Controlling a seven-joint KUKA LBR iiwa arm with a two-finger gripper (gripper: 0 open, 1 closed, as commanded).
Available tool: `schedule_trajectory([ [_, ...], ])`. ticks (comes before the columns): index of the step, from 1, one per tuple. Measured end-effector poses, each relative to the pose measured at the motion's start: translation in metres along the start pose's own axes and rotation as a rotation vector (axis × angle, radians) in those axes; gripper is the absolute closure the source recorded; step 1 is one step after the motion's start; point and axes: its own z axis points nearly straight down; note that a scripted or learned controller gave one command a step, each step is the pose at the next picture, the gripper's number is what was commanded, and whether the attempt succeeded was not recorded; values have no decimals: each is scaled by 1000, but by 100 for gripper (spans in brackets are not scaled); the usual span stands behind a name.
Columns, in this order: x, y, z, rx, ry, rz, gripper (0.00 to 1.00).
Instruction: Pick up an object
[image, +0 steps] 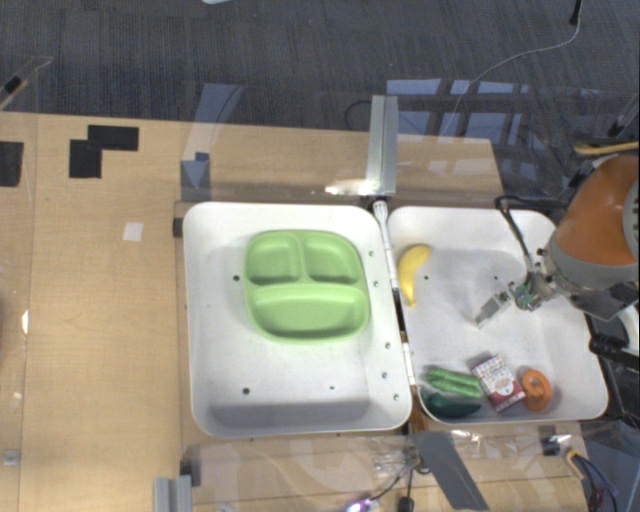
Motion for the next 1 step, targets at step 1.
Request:
schedule_trajectory([
  [1,1,4,-12,-6,1,-3,100],
])
